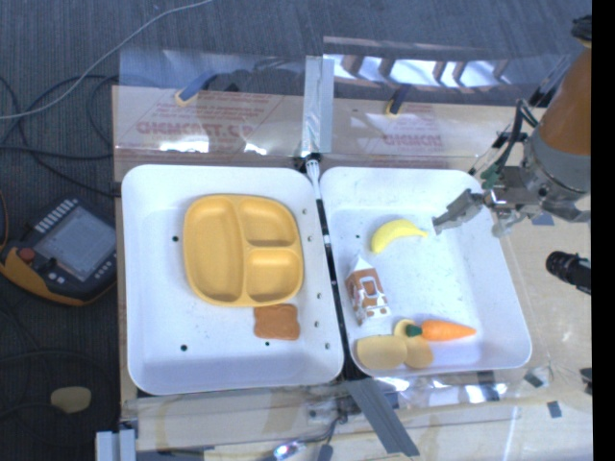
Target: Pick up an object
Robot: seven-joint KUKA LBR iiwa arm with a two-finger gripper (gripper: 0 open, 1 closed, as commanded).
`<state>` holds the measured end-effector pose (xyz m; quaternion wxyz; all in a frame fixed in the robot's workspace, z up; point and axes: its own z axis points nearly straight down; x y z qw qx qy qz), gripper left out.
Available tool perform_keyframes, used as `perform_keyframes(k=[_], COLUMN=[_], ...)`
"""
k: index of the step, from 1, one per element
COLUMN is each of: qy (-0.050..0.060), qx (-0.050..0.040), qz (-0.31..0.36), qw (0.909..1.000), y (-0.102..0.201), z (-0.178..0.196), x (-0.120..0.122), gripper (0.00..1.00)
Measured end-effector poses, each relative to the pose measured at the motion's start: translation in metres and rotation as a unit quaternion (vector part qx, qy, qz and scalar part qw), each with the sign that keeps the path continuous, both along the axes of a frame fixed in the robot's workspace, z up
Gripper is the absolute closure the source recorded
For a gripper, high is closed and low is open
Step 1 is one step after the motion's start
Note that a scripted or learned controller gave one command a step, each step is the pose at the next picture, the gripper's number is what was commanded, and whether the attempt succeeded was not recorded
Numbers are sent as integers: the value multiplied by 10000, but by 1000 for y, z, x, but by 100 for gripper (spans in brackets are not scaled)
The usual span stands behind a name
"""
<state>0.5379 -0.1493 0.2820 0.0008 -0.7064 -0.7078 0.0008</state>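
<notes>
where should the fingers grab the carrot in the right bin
Grip the carrot across its thick orange middle, coming straight down from above. It lies flat, pointing right, its green end against the yellow piece, so close across its narrow width, clear of the bin wall.

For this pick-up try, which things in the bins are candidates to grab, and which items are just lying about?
Candidates:
- banana
- carrot
- small carton
- pale yellow piece
- brown toast-like piece
- yellow divided plate
The claw hovers beside the banana.

Lying about:
- handheld pendant on the floor
- loose cables
</notes>
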Motion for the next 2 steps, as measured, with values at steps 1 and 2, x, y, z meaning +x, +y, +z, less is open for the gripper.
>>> perform_keyframes(k=[1,2], qy=[9,-11], qx=[9,2], qz=[187,696], qw=[9998,9976], y=[10,-74], z=[-145,-139], x=[-55,-53], gripper=[0,0])
